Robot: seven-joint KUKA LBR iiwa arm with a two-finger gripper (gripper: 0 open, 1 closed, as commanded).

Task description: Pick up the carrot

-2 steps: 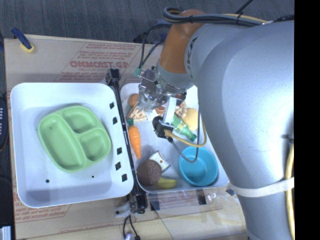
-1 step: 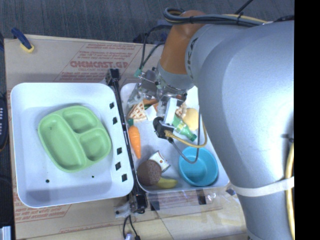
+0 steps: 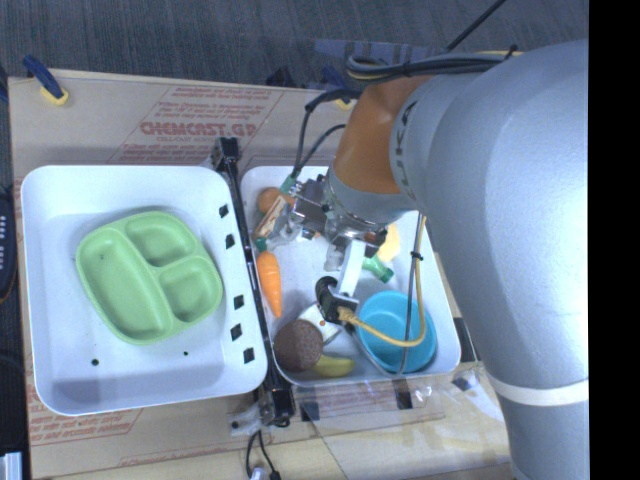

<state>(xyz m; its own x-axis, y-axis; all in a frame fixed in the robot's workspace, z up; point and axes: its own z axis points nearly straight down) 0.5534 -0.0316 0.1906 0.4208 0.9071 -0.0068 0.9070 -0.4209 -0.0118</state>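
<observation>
Carrot [image 3: 269,282] lying in the right bin [image 3: 440,308].
We see the gripper [image 3: 283,220] just above it; we cannot tell its state.

Surface [image 3: 90,118]: brown, printed board covering. Two shallow white bins rest directly on it, touching side by side: left bin [image 3: 40,298], right bin [image 3: 447,353]. Blue clamp [image 3: 45,80] at far-left corner.

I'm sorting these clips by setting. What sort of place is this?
Most likely a robotics lab bench set up for pick-and-place trials, not a kitchen. A grey arm reaches over two white bins on a board. One bin holds a green divided plate, the other toy-like food such as a carrot and a blue bowl.
</observation>
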